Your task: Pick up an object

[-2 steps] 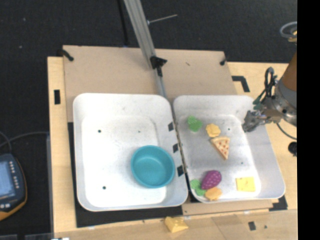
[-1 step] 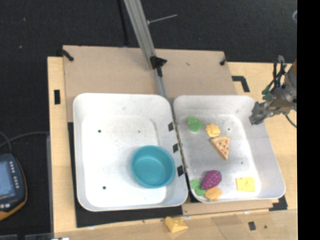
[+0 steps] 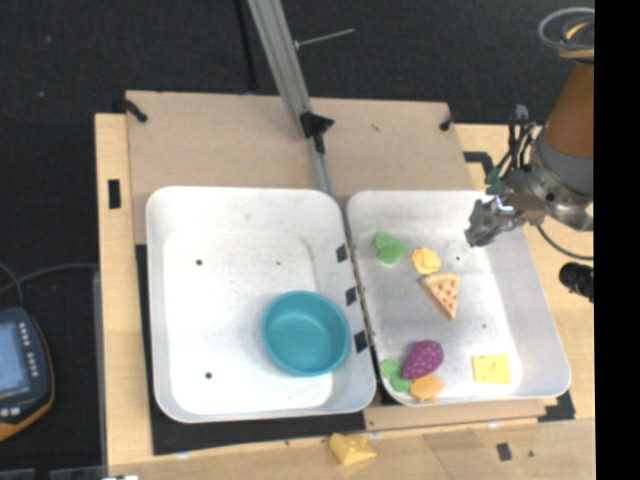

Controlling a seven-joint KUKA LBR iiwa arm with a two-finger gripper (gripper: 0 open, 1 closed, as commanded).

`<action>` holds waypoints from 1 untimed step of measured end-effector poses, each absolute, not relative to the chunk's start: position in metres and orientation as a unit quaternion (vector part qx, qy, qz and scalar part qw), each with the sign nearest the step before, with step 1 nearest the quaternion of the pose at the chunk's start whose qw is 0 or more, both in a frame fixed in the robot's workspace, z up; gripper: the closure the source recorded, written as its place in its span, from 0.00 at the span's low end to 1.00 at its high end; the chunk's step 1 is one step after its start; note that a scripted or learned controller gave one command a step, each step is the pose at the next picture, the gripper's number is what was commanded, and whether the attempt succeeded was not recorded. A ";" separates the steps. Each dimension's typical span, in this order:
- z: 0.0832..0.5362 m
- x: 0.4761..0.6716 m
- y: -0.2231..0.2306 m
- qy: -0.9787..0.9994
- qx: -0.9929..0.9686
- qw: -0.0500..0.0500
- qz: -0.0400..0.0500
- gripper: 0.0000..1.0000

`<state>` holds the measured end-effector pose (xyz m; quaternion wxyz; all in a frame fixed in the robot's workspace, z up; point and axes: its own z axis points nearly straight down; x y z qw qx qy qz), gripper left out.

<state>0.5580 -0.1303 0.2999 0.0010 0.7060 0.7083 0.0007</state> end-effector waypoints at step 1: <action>0.291 0.565 -0.069 0.710 0.705 0.000 0.001 1.00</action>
